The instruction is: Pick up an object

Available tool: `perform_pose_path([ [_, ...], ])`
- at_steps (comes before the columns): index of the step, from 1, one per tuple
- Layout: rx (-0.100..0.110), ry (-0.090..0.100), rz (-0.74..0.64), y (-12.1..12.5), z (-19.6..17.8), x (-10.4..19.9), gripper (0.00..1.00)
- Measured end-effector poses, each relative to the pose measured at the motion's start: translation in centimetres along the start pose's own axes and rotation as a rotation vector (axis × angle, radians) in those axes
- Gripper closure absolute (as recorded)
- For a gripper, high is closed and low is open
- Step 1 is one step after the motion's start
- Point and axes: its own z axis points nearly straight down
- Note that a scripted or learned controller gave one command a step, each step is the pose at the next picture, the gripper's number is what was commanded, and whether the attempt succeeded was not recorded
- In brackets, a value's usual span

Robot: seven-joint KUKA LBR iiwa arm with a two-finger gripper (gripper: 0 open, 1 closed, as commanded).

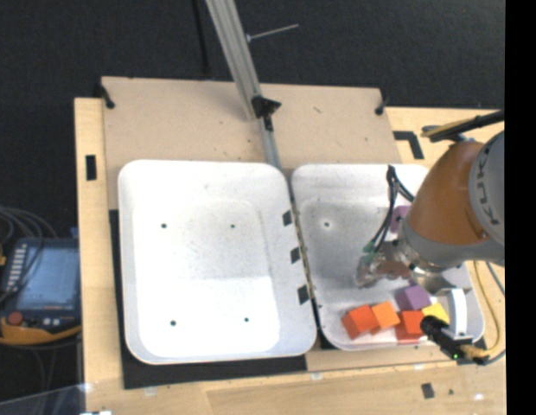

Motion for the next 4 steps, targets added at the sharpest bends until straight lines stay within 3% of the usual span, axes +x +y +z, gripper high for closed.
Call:
perform_pose_path([
  [2, 0.001, -0.001, -0.011, -0.6, -10.4, -0.3, 1.00],
  [4, 0.004, 0.003, -0.018, 1.9, -11.6, 10.1, 1.00],
])
